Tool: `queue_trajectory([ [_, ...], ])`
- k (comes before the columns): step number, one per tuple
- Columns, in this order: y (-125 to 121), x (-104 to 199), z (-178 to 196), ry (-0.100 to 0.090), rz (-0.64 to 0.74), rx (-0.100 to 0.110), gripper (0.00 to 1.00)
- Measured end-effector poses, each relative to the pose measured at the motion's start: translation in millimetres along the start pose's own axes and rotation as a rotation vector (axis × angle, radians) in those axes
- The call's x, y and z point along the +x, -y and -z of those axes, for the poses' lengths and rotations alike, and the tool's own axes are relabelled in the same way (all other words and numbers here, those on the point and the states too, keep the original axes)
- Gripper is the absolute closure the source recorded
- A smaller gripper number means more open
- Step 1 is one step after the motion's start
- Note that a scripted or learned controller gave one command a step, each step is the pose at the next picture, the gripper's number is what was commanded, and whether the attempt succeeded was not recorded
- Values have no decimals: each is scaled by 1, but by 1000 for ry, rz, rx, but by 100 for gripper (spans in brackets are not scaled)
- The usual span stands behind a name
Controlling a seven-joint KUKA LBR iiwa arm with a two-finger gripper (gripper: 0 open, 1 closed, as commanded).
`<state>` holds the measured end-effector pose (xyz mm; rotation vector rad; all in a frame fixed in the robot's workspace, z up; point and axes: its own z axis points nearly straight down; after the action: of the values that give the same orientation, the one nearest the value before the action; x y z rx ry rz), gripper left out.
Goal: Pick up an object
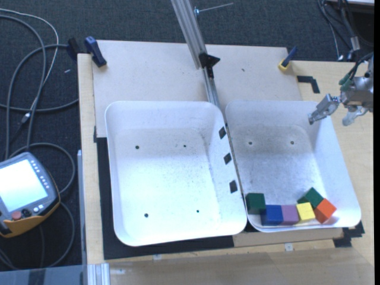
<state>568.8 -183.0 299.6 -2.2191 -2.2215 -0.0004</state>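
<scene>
1. Your two bins [169, 114] look like smooth white plastic, faintly glossy, speckled with dark scuffs.
2. The bench [148, 70] reads as matt pale board, like unfinished wood.
3. The rail [187, 19] at 12 o'clock is brushed, shiny metal.
4. The gripper [337, 110] at 3 o'clock looks like bare grey metal.
5. The blocks [291, 209] at 5 o'clock have a matt, painted look.
6. The floor [35, 58] around you is dark, rough carpet.
</scene>
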Motion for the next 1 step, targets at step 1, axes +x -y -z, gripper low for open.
queue_trajectory([
  [1,7,20,22,2,2,-5,0],
])
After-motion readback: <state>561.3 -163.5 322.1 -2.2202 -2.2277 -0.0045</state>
